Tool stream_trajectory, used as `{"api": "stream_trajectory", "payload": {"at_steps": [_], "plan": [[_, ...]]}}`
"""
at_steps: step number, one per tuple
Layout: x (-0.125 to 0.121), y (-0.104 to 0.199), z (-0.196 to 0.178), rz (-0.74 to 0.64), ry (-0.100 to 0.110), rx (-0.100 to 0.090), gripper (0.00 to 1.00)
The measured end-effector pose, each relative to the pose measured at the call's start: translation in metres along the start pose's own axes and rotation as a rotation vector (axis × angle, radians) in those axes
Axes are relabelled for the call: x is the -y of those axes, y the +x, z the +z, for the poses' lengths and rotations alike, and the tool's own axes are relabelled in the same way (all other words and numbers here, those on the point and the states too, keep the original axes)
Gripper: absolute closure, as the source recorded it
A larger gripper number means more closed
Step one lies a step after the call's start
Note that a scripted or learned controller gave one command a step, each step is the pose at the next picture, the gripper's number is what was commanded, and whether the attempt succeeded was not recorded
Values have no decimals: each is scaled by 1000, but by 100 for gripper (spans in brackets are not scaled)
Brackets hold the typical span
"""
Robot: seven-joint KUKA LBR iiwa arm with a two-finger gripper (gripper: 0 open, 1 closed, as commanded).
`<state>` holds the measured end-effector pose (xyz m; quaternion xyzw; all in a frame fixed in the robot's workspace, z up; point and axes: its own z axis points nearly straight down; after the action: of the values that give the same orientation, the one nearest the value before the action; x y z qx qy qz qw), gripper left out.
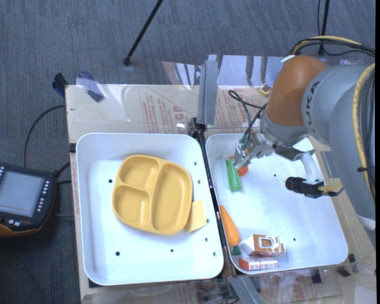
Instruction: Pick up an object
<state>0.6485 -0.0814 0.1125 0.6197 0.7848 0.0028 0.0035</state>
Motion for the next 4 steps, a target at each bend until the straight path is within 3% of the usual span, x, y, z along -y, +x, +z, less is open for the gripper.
{"api": "stream_trajectory", "payload": {"at_steps": [1, 2, 3, 4], "plan": [[-6, 28, -157, -214, -3, 3, 100], [6, 7, -99, 177, 15, -3, 100], [5, 7, -100, 176, 13, -2, 0], [12, -5, 27, 114, 14, -4, 0]]}}
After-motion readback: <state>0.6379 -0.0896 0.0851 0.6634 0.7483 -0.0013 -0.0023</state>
